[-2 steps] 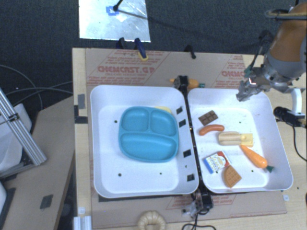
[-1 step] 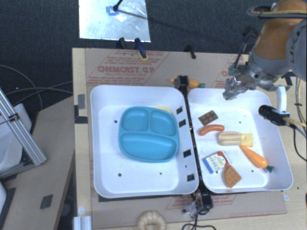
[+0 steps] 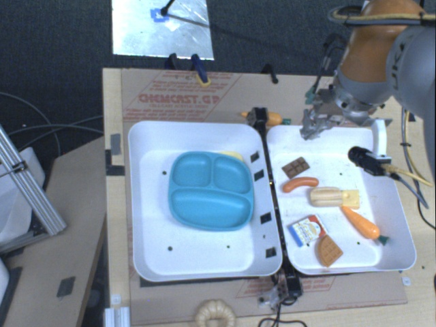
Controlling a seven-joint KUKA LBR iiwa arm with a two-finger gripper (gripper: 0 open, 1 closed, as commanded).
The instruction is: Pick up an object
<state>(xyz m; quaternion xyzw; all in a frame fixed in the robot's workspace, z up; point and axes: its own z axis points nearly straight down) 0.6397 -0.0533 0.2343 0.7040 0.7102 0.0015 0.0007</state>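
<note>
The right bin (image 3: pixel 402 251) holds the toy food, all lying toward the viewer from the tool (image 3: pixel 315 128), which hangs over the bin's far left corner; its state I cannot tell. Nearest are the chocolate bar (image 3: pixel 296 166), then the sausage (image 3: pixel 300 183), its long axis running across the bin.

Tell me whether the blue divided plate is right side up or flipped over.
Right side up: the blue divided plate lies flat in the left bin, with its three hollow compartments and raised dividers facing the camera.
</note>
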